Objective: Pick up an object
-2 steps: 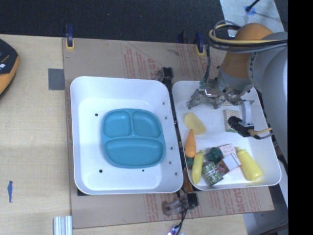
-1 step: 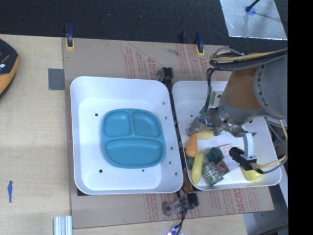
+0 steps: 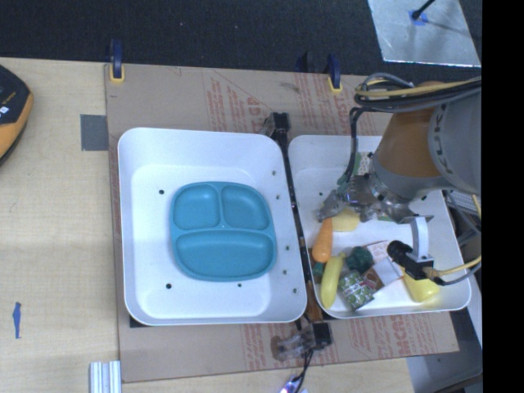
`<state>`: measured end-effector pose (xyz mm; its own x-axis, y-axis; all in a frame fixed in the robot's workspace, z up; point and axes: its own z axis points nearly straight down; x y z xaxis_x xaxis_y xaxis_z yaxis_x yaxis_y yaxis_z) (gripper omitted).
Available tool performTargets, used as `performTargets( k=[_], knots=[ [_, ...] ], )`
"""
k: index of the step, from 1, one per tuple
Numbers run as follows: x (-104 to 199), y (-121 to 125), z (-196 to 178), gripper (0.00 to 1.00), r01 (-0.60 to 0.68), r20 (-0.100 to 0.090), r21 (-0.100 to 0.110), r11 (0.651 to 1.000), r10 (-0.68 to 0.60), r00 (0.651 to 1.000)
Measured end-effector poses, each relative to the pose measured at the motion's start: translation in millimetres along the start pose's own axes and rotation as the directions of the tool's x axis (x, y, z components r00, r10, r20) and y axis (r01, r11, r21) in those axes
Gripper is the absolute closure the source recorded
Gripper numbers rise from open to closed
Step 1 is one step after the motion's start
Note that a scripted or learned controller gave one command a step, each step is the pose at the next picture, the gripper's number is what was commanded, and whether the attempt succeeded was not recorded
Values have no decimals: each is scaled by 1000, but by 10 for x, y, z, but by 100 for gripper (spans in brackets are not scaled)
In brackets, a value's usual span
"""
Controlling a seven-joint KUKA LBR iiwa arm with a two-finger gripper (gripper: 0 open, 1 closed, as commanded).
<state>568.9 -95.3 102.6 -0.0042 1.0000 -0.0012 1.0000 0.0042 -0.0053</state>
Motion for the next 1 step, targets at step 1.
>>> performTargets(
  k=[1],
  knots=[
    [587, 112, -952, 100, 6, -3, -11, 1000, -6, 1000]
  ],
)
